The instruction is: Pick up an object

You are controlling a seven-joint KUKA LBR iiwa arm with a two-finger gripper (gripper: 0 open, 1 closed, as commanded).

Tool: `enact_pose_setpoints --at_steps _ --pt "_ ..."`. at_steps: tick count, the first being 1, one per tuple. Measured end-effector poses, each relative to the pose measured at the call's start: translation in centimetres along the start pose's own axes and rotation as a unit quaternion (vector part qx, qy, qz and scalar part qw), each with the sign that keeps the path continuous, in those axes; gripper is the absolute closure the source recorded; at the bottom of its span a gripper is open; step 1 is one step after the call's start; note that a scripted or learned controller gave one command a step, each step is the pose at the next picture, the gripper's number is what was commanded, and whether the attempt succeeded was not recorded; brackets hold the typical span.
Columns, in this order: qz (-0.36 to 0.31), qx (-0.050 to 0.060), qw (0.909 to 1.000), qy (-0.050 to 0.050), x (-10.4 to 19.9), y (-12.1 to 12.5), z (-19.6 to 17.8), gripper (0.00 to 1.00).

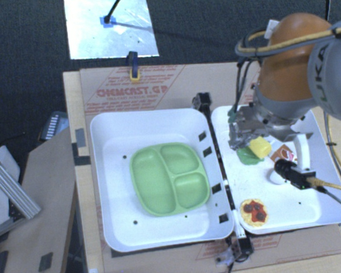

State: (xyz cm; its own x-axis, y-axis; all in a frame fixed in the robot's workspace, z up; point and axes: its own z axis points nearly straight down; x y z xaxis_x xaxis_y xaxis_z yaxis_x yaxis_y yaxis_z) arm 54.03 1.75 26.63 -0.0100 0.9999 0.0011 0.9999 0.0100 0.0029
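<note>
My gripper (241, 139) is down in the right bin (286, 212), at its upper left part, right over a small heap of toy food. A yellow piece (260, 148) and a green piece (248, 156) lie just below and to the right of the gripper. A red-and-brown packet (285, 152) lies beside them. A small pizza toy (254, 211) rests near the bin's front left corner. The wrist hides the fingers' ends.
The left bin (110, 168) holds a green divided plate (169, 177). A white cup-like item (302, 153) and a black cable connector (294, 174) are in the right bin. A black divider with clips (216, 158) runs between the bins.
</note>
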Motion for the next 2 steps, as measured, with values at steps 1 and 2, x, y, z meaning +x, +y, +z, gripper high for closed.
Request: enact_pose_setpoints --at_steps 1,2 --pt "0.000 0.001 1.0000 0.000 4.5 1.9 2.5 1.00" --pt "0.000 0.000 1.0000 0.001 9.3 3.7 2.4 1.00"
